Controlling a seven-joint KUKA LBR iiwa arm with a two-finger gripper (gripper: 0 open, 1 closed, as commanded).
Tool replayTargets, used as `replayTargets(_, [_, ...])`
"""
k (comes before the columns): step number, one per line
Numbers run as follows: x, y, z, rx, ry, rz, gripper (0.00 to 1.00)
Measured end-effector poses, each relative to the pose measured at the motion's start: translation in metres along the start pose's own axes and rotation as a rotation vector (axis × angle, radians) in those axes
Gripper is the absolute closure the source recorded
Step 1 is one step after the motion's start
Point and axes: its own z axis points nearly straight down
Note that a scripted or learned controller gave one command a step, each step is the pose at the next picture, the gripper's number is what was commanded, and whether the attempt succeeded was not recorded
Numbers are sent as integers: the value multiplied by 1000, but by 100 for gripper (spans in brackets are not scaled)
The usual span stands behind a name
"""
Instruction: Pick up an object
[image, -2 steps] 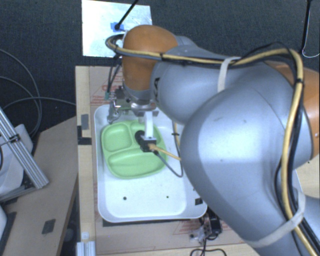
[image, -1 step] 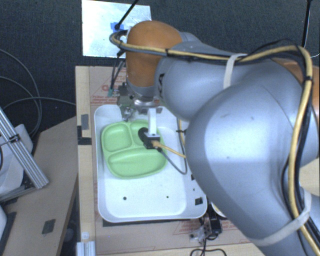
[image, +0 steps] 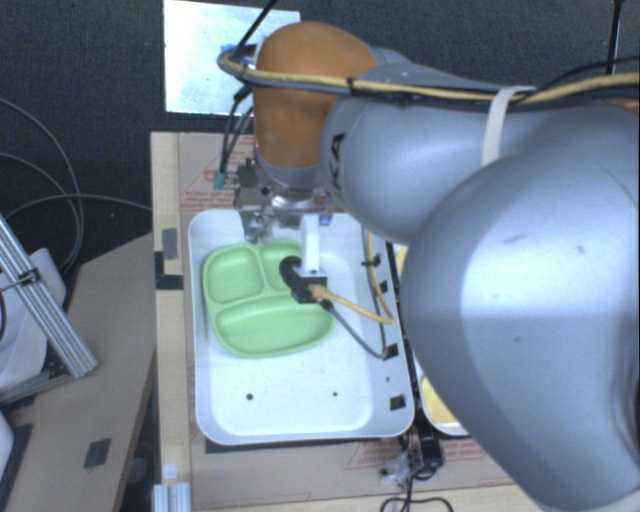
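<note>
The green divided plate (image: 262, 300) lay in the upper part of the left white bin (image: 290, 410), its long axis running roughly left to right across the bin. The gripper (image: 262, 228) hung at the plate's far rim, just above its upper edge, so the plate extended from the gripper toward the camera. Its opening state could not be determined; the wrist housing hid it. Judgement: any grasp would turn on closing over that near rim. 1 arm served.
</note>
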Motion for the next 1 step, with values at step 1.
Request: replayTargets(1, [-35, 18, -32, 0, -3, 7, 100])
